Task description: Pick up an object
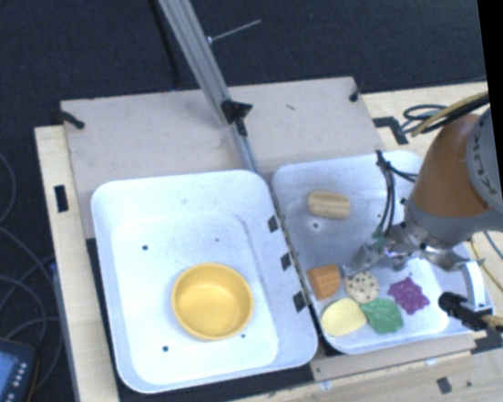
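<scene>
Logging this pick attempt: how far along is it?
Done: the grey arm's gripper is down inside the right white bin, above the spotted round cookie. In hand: nothing visibly held. Left: grasp and lift an object.

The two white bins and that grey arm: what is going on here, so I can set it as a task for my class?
A grey robot arm with an orange band reaches in from the right over the right bin. Its gripper hangs low near a speckled round piece, among an orange block, a yellow piece, a green piece and a purple piece. A tan cylinder lies further back. Nothing visible is held. The left bin holds a yellow bowl.
</scene>
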Motion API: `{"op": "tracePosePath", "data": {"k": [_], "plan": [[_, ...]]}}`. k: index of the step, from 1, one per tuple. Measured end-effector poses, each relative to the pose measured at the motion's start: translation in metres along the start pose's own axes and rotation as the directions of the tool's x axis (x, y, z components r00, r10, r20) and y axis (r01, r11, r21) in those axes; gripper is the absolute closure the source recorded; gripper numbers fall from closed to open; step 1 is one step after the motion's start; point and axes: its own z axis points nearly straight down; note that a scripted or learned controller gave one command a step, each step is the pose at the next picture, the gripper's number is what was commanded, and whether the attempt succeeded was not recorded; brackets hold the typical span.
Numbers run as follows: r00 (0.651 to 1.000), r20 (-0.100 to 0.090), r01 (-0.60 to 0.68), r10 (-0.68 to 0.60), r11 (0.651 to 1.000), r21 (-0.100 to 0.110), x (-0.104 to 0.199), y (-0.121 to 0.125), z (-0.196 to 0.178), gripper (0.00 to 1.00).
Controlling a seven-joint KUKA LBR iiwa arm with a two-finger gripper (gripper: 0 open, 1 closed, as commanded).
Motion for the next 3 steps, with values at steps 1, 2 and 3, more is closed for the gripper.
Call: {"op": "tracePosePath", "data": {"k": [1,2,3], "plan": [[1.000,0.000,-0.006,0.006,1.000,0.001,-0.001,-0.001,-0.010,1.00],[1.000,0.001,0.006,-0.006,1.000,0.000,-0.002,-0.002,-0.073,1.00],[1.000,0.001,0.007,-0.007,1.000,0.000,-0.003,0.006,-0.119,1.00]]}}
